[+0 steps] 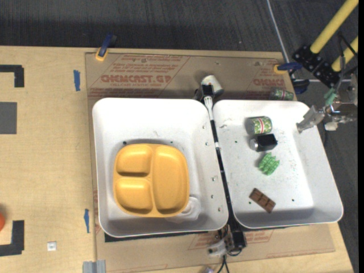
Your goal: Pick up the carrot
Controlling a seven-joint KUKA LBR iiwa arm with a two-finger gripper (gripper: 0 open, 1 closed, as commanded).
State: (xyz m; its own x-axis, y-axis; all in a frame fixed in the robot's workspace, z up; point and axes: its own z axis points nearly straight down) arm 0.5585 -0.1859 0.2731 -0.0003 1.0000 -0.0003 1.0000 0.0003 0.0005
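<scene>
My gripper [325, 112] hangs at the right bin's [318, 169] far right corner, just over its rim, with the arm's dark wrist behind it at the view's right edge. Inside that bin lie a green and red can [259, 124], a small black object [265, 141] touching the can's near side, a green leafy piece [268, 164] and a brown bar [263, 199]. All of them lie to the left of the gripper and apart from it. At the far left edge of the bench, a small orange-red thing [1, 222] is cut off by the view.
The left bin [108, 124] holds a yellow divided plate [152, 179]. A black and white clamp [210, 87] sits at the far end of the seam between the bins. A yellow pole [338, 19] and black fittings stand at the back right.
</scene>
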